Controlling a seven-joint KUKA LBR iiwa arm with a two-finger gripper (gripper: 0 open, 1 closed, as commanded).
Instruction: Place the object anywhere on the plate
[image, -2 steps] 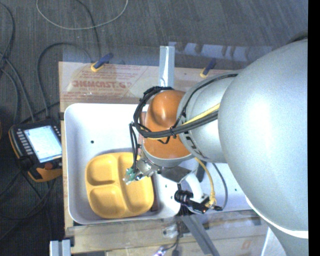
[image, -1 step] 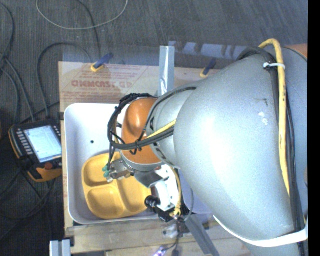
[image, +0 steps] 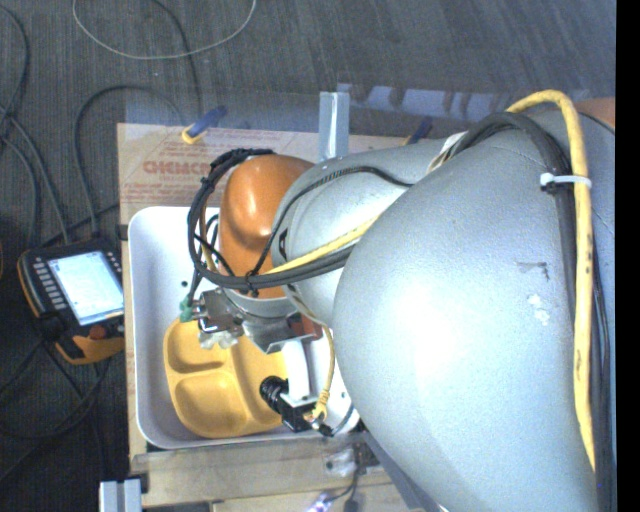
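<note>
You are looking down past the arm (image: 470, 300), which covers most of the worktop and hangs over the left bin (image: 150, 300). In that bin lies the yellow plate (image: 205, 385), a divided one, pressed toward the bin's near edge. The gripper (image: 225, 318) sits directly above the plate's far rim, under the orange band (image: 250, 205), but the wrist hides its working end, so you cannot tell whether it is open, closed, or carrying anything. The object itself cannot be made out; if it is there, it is under the wrist, over the plate's far edge. That is your main risk: a release this close to the rim could let the object tip off the plate into the bin. The cables (image: 205, 235) looped beside the wrist could also snag or brush the plate, and a low wrist might push the plate.
</note>
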